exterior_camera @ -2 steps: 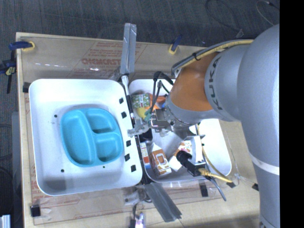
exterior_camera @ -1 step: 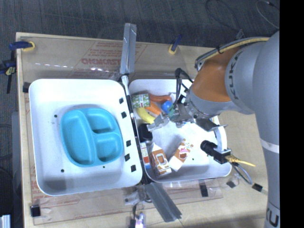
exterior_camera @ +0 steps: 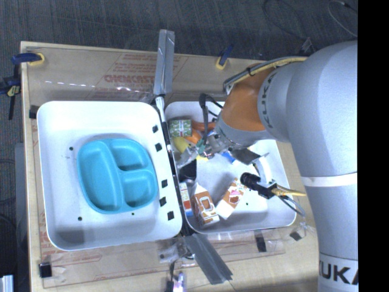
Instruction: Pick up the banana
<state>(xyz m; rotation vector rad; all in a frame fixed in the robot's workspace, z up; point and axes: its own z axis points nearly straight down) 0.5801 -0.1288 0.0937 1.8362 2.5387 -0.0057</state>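
Against the left wall of the right bin [exterior_camera: 258, 215], toward its far corner: banana [exterior_camera: 180, 143], small, yellow, partly hidden, just below a green-labelled can [exterior_camera: 180, 126]. Likely light, softish, smooth-skinned; I'd take it across the middle, gently. My hand [exterior_camera: 203, 148] hangs just beside it; spread or pressed together, I cannot tell.

A: First entry?
B: Blue divided tray [exterior_camera: 115, 174], left bin [exterior_camera: 51, 163], well left of the gripper [exterior_camera: 202, 148].
A: Next?
B: Green-labelled can [exterior_camera: 180, 127], just up-left of it; brown carton [exterior_camera: 205, 207], below it in view.
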